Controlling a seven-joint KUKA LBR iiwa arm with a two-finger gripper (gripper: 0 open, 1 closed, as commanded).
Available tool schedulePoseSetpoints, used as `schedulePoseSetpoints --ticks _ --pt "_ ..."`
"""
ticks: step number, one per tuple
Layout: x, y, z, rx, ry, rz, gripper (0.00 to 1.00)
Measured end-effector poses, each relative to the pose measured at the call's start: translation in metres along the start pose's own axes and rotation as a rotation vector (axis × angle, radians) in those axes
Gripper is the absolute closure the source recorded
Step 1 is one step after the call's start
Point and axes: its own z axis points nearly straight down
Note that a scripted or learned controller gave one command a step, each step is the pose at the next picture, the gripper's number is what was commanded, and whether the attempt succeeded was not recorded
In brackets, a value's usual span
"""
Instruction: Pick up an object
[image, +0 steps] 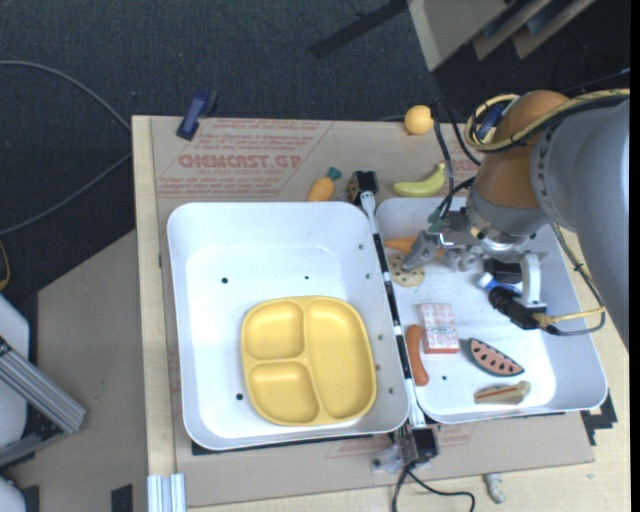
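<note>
Two shallow white bins (200, 250) are borne by the tabletop (250, 150); fingers (415, 255), state untellable, are best lowered squarely over the tan biscuit-like piece (405, 268) just beneath.

Yellow tray (308, 358) sits in the left bin (200, 250). Behind the bins, a banana (421, 183), a carrot (322, 188), and an orange ball (419, 120) lie on the bench (250, 160).

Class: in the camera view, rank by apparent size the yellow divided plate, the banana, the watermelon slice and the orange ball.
1. yellow divided plate
2. and 3. banana and watermelon slice: too alike to rank
4. orange ball
</note>
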Motion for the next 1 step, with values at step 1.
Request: schedulePoseSetpoints --ticks 1 --pt "-0.0043 0.038 0.01 0.033 0.004 0.002 0.0"
